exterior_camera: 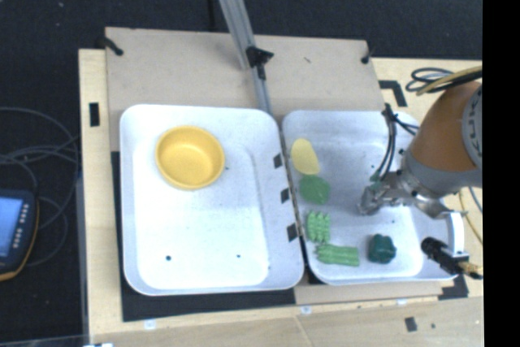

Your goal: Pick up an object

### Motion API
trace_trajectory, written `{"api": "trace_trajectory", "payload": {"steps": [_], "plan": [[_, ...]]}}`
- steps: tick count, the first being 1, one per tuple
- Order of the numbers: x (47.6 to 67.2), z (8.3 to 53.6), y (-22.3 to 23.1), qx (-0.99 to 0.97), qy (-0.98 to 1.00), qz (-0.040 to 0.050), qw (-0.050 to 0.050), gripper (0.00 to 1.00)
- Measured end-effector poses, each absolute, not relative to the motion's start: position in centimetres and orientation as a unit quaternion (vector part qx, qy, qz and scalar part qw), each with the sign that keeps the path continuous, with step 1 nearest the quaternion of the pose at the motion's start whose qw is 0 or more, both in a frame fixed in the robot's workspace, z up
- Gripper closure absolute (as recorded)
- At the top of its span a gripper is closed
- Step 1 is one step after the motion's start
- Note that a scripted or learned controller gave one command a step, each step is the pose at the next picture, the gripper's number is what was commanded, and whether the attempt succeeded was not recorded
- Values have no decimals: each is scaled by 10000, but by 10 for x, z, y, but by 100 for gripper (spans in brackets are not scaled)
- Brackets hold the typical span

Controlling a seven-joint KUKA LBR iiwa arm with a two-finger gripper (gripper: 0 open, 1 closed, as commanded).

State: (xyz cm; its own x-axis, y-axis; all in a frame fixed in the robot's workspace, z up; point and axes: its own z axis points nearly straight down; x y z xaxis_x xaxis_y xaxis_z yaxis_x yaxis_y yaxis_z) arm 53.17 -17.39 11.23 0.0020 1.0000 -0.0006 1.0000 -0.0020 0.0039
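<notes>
The claw (375, 199) hangs low in the right bin (345, 130), over bare floor toward its right side. The nearest object is the dark green lump (382, 249), just beside the claw toward the bin's near edge. To pick it cleanly, the claw should be centred above the lump before descending, with its sides straddling the lump and clear of the bin wall. The claw's opening cannot be told from this view. Nothing can be seen gripped in it.
</notes>
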Motion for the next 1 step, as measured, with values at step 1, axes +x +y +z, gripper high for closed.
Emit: {"api": "trace_trajectory", "payload": {"steps": [1], "plan": [[534, 155, -171, 7071, 7071, 12, 19, 100]]}}
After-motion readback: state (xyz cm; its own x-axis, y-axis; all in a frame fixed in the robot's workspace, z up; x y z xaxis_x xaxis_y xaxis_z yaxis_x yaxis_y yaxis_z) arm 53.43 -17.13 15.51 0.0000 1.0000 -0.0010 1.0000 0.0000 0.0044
